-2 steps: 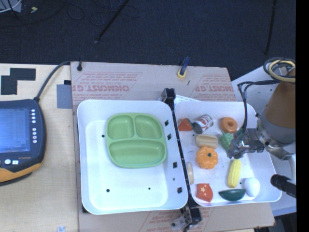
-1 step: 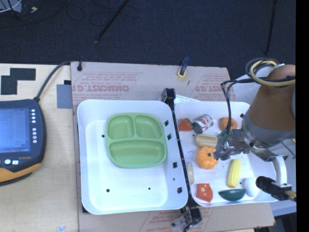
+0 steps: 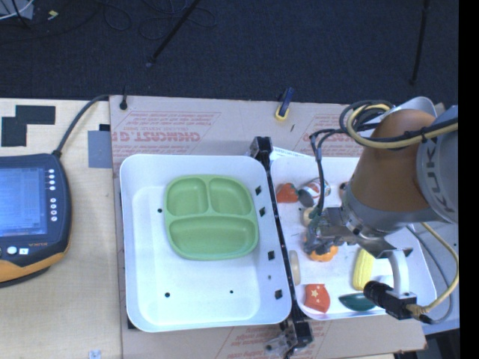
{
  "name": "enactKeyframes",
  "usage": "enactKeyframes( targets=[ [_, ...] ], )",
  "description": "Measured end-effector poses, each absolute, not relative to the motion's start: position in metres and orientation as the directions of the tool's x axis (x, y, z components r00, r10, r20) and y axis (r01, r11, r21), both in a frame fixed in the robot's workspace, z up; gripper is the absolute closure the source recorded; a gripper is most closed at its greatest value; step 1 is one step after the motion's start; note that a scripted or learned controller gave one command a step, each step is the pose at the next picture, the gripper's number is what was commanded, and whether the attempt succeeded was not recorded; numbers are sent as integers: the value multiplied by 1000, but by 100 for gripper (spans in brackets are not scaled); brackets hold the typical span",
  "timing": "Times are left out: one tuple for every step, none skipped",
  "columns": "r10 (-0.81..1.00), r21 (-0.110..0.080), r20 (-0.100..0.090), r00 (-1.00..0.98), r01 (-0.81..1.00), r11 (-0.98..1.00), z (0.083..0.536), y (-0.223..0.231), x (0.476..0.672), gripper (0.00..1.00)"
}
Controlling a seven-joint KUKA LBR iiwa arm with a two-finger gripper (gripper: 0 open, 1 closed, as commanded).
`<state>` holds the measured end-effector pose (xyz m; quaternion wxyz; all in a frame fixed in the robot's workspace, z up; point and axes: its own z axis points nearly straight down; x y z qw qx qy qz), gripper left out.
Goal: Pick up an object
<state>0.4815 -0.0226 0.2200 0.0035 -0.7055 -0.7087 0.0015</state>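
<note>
Over right bin (image 3: 426, 275), end effector (image 3: 320, 239) low beside orange object (image 3: 323, 254); finger state cannot tell

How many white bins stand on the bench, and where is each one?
2. The left bin holds a green plate; the right bin lies beside it, under the arm, which may hide things.

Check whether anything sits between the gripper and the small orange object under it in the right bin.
Nothing visible does. The gripper is right over the small orange object, with no other item between them; whether it is touching cannot be told.
</note>
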Motion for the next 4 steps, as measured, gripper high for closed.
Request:
enactKeyframes(
  targets=[
    [1000,-5,2,-4,1000,4,225,20,480,100],
    [1000,-6,1,-4,1000,4,235,59,481,100],
    [1000,-8,-1,-1,1000,1,217,57,476,100],
    [1000,-6,0,-1,1000,1,216,61,484,100]
  ],
)
